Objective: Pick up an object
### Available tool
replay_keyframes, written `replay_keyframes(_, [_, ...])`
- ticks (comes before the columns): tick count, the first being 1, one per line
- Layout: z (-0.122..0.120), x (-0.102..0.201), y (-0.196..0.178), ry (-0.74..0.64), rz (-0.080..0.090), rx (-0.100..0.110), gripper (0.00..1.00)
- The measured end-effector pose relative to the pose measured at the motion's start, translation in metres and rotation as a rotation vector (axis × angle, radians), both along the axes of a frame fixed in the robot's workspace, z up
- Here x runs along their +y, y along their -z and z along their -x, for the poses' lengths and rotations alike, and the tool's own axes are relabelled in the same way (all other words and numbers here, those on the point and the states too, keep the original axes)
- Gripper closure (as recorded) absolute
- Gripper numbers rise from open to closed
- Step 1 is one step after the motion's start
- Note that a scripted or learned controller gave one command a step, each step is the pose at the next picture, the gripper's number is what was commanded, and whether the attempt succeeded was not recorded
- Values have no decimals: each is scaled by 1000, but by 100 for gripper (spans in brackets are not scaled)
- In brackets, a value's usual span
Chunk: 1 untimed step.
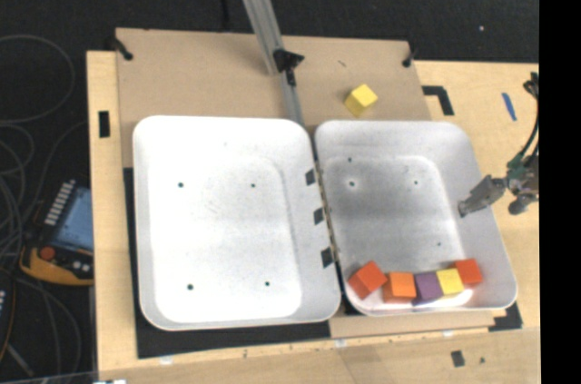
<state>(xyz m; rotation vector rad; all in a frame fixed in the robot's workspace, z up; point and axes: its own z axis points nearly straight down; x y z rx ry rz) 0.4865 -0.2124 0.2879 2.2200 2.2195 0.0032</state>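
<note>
Gripper [495,193]: grey, at the right rim of the right bin [390,146], reaching in from the view's right; whether it is spread or pressed together cannot be told at this size, and nothing shows between its tips. Step in hand, as judged: approach, no object yet taken. Nearest stock, along the near wall of the right bin, a row of five small blocks touching or just beside one another: red-orange cube [367,279], tilted, at the left end; orange cube [398,285]; purple cube [427,286]; yellow cube [450,282]; red cube [468,271] at the right end, the closest to the gripper. Next move, as judged: bring the gripper toward the near wall and down over one block; the end blocks look easiest, since the middle ones are hemmed by neighbours and the bin wall leaves little room. Left bin [227,219]: white, shallow, beside the right one, well apart from the gripper. Farther back, on the worktop [200,73] beyond the right bin: a lone yellow block [360,99]. Arm pose: little of it visible at the right edge, low over the bin rim.
</note>
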Motion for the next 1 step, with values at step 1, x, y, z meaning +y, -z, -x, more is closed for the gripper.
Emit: replay_keyframes(1, [-21, 32, 13, -5, 1, 3, 0])
